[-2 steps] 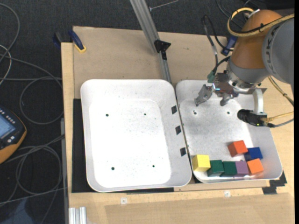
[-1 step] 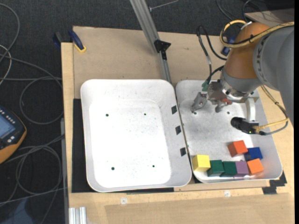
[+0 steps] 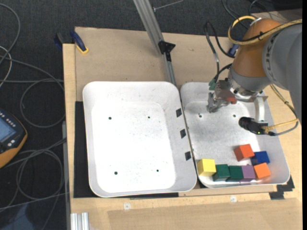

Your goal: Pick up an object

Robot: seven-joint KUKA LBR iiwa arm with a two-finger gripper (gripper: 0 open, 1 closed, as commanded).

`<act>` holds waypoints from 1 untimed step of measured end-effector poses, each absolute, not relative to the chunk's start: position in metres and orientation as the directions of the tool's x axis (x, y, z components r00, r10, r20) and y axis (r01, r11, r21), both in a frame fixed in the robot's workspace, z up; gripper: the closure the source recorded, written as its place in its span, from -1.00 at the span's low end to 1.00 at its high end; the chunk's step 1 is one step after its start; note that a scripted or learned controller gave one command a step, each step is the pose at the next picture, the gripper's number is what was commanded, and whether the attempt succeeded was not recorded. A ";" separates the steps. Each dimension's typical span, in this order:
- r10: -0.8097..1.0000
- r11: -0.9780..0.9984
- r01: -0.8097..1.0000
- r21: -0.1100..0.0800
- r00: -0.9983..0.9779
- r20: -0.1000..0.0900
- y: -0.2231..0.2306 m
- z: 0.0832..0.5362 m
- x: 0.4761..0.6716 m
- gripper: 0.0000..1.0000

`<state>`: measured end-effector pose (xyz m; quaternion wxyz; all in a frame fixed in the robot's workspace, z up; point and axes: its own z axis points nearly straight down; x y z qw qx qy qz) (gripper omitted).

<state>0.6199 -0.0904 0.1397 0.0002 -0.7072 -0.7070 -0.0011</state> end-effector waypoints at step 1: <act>1.000 0.002 1.000 0.007 -0.002 0.000 -0.084 0.186 0.623 1.00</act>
